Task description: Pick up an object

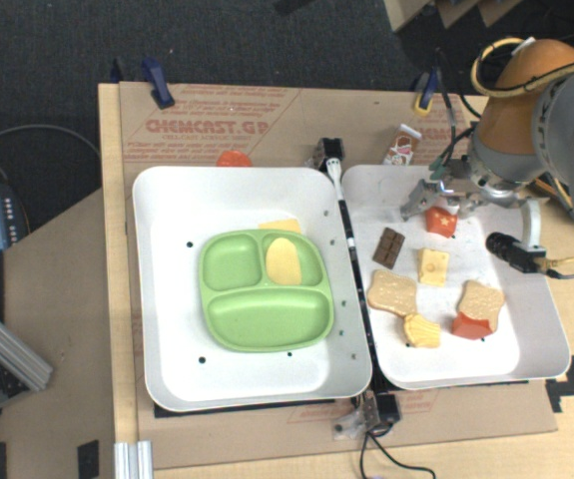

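Observation:
My gripper (pixel 440 202) hangs over the far end of the right bin (pixel 536 352), with the grey arm and its orange band behind it at the upper right. It looks open, with its fingers spread to either side. A small red piece (pixel 441 223) lies on the bin floor directly under the fingertips and is not lifted. Nearer the front lie a brown chocolate bar (pixel 390 247), a yellow cheese cube (pixel 432 265), a toast slice (pixel 391 292), a yellow wedge (pixel 422 331) and a red-and-tan piece (pixel 478 309).
The left bin (pixel 157 267) holds a green divided plate (pixel 265 312) with a yellow piece (pixel 283 260) in one compartment. A small carton (pixel 401 148) and an orange disc (pixel 232 158) lie on the cardboard behind the bins. A black cable fitting (pixel 514 250) juts over the right bin.

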Available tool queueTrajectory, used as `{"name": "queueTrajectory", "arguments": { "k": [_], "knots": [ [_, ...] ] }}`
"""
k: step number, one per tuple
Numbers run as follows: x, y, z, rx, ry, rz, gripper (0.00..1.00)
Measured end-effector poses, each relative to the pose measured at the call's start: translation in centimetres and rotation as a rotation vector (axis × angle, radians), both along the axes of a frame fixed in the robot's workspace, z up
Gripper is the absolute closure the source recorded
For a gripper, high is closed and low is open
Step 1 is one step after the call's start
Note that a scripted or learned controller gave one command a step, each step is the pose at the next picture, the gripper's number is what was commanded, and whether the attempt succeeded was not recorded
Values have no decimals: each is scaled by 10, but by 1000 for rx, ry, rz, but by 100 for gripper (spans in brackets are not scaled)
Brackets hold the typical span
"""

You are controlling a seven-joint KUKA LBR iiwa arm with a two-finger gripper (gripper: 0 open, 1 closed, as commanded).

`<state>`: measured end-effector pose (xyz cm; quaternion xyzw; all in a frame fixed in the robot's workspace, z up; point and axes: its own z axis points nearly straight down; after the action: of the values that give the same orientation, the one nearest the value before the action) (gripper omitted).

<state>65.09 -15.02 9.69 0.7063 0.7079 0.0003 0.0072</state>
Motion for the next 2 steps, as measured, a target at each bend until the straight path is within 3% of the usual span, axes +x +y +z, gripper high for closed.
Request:
{"name": "queueTrajectory", "arguments": {
  "k": [1, 2],
  "knots": [
    [3, -2, 15, -1, -10, -2, 100],
    [2, -2, 14, -1, -7, -2, 0]
  ]
}}
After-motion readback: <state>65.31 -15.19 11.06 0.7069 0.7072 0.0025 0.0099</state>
